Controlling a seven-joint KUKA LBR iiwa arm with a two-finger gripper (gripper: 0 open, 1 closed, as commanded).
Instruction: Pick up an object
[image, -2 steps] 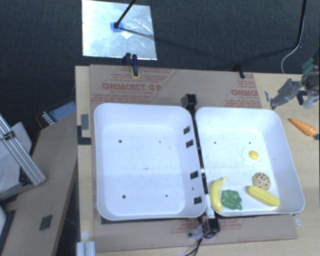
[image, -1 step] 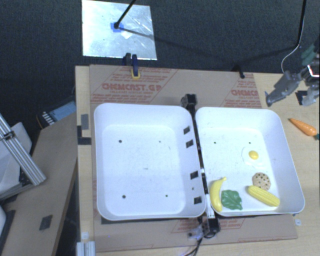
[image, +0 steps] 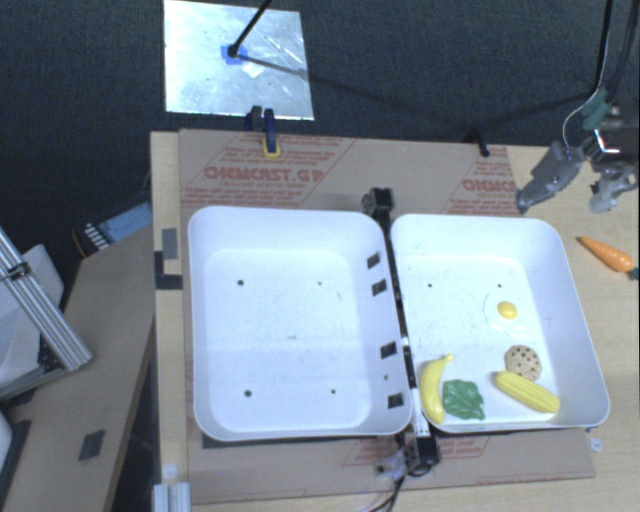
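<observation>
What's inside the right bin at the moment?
The right bin holds a fried egg, cookie, corn cob, banana and green leaf. Whatever lies beneath the leaf is covered.

Readable text sits on the brown cardboard sheet (image: 420, 170) under the two white bins. Red print "CHEMCAST GP" (image: 262, 172) at about 11 o'clock of the view, just above the left bin (image: 215, 225), inside red chevron lines. A second red print of the same brand (image: 488, 186) at about 1 o'clock, above the right bin (image: 545, 235), only partly legible, reads roughly "CHEMC...", end cut off by the tool area. Smaller red lines above and below each logo too small to read. More faint red print on the cardboard strip at 6 o'clock, illegible.
</observation>
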